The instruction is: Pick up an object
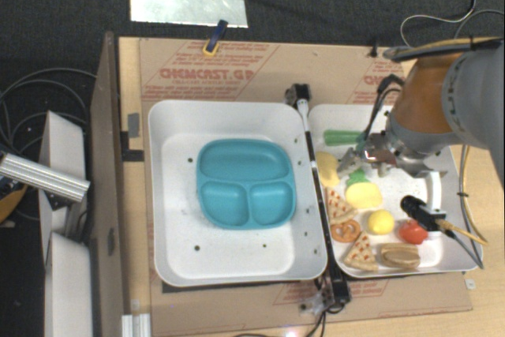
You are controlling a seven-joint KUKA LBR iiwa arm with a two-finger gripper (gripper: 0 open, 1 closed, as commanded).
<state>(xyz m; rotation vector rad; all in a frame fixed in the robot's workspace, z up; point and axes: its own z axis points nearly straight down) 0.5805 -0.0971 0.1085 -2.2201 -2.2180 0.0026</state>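
Camera view is showing two white bins on the bench. Nearest, along the right bin's [451, 268] front edge, a pizza slice [361, 255], a bread roll [399, 256], a pretzel [345, 231], a tomato [413, 232] and a lemon [380, 222] are lying close together. Behind them, a yellow pepper-like piece [362, 194] is sitting just below the gripper [364, 158], which is hanging low over the bin; whether it is spread or closed cannot be told. A green vegetable [341, 137] is lying farther back. A teal divided tray [246, 182] is resting in the left bin [170, 193].
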